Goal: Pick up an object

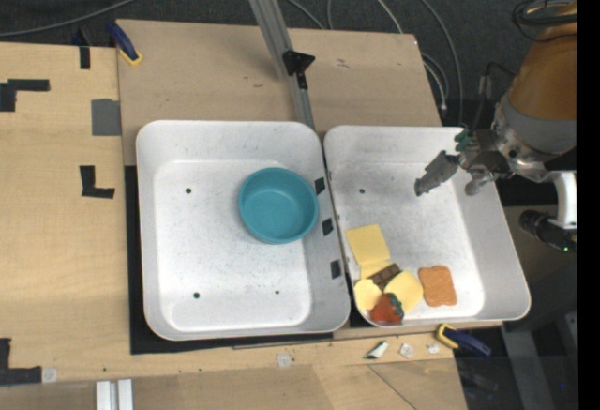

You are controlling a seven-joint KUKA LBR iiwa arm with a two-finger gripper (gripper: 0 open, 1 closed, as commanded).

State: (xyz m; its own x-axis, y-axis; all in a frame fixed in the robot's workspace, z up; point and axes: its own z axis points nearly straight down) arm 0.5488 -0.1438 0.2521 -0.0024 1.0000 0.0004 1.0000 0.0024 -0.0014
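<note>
Near end of right bin (497,239): red-and-brown piece (386,307), yellow pieces (367,247), orange piece (437,286), clustered. You've got the gripper (448,172) at the bin's far right, above bare floor, nothing in it; can't tell how wide it's open. Targets lie nearer and slightly left of it. Blue bowl (277,204) in left bin.

A single fixed camera is looking down at a slant from well above the pale wooden counter (56,211), taking in both shallow white plastic bins (169,305), with the grey-and-orange arm (544,98) entering at three o'clock.
</note>
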